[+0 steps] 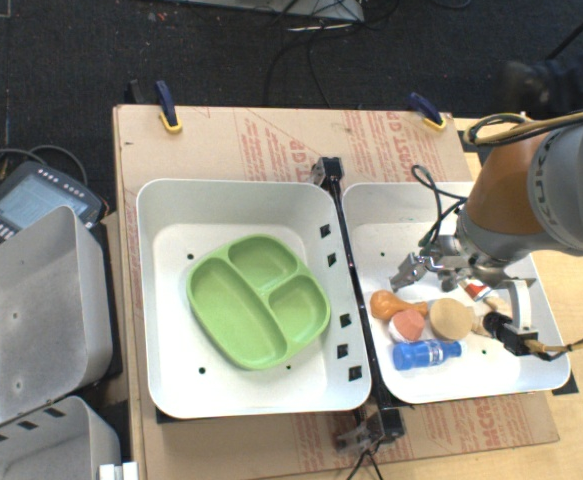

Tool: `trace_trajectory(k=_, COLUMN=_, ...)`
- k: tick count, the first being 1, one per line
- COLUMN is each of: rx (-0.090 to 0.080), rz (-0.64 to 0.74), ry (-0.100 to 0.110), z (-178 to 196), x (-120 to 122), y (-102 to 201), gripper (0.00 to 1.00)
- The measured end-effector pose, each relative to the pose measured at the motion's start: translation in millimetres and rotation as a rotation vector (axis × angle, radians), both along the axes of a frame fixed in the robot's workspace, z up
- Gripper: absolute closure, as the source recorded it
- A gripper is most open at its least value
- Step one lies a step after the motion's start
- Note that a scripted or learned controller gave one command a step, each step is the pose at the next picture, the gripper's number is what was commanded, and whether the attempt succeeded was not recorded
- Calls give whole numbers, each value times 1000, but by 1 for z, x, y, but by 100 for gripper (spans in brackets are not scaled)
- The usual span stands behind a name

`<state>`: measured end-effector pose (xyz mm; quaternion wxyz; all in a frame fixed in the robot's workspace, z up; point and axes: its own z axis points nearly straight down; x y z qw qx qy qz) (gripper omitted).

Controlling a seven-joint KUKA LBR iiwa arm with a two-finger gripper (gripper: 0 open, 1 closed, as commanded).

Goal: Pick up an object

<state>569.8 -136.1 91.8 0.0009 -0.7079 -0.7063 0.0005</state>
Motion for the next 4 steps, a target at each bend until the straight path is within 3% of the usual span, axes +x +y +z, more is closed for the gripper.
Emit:
trace_trajectory(k=1, rx=-1, rz=-1, ry=-2, z=11, x=1, y=0, gripper=100)
trace_trajectory(k=3, rx=-2, rz=6, ry=-8, z=111, x=10, y=5, gripper=100)
trace_trajectory(k=4, rx=1, rz=10, ry=-2, z=125, x=1, y=62, gripper=100)
